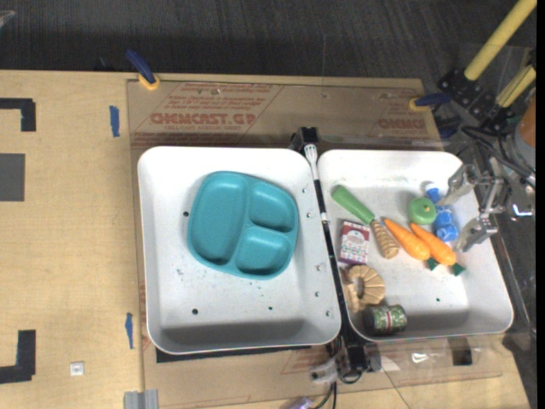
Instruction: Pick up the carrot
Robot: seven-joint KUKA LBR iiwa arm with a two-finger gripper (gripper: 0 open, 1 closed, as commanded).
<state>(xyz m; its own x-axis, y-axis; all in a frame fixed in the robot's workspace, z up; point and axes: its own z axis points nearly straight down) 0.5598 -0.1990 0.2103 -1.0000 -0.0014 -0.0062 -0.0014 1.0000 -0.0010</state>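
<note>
**Though close to the gripper, not yet grasped: carrot in the right bin**

Lying flat on the floor of the right bin point(490, 309), toward its right side, among loose clutter: carrot point(423, 243). Apparently dropped there at random rather than arranged, hence the slant. Long axis running from upper left to lower right in the camera view; narrow tip toward the upper left, green stub toward the lower right. Seemingly two orange lengths side by side, touching; hard to tell whether one carrot or two.

Just beside, at upper right: blue toy point(444, 225) and green ball point(421, 210). At the tip end: pale cone point(387, 239).

Poised over the bin's right edge, near the carrot's stub end: gripper point(471, 204), spread apart, nothing between. Probably positioned for a descent; likely needing a turn to straddle the slanted axis crosswise.

Unused for now: left bin point(162, 296), holding a teal plate point(243, 224).
</note>
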